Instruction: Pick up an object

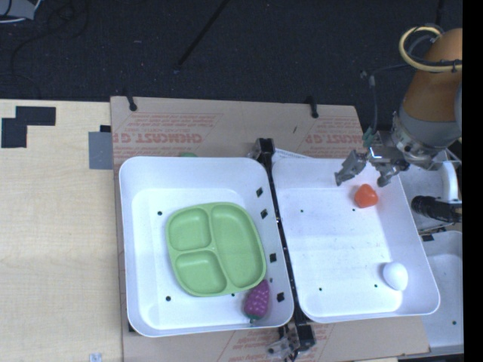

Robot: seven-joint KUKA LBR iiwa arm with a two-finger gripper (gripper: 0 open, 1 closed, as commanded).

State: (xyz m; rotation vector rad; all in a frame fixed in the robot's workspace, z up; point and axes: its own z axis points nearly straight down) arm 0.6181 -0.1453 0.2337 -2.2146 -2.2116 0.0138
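Observation:
A small orange-red fruit (pixel 366 196) lies in the right bin (pixel 332 308) near its far right corner. My gripper (pixel 369 170) hovers just above and behind it, fingers spread open with nothing between them. A white egg-shaped object (pixel 395 275) rests near the right bin's front right corner. In the left bin (pixel 143 202) sits a green divided plate (pixel 215 248), and a purple bunch of grapes (pixel 256 301) lies at the plate's front right edge.
A black divider (pixel 276 232) runs between the two bins. Both bins rest on a cardboard sheet (pixel 226 130) on the wooden bench. The middle of the right bin is bare white floor.

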